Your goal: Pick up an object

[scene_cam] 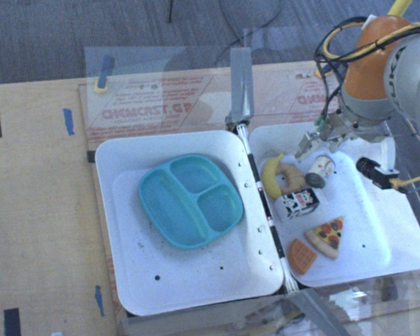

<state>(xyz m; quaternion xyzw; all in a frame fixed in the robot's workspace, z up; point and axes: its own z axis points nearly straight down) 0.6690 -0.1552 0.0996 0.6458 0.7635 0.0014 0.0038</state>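
Nothing is lifted yet: the gripper (pixel 324 136) hovers above the right bin (pixel 395 249) near the banana (pixel 271 176), jaws' state unclear.

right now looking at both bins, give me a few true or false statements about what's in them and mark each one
1. The blue divided plate lies in the left bin. True.
2. The pizza slice lies in the left bin. False: it is in the right bin.
3. The banana lies near the right bin's left wall. True.
4. The gripper holds the waffle. False: the waffle lies on the bin floor near the front, far from the gripper.
5. The plate carries food. False: its compartments are bare.
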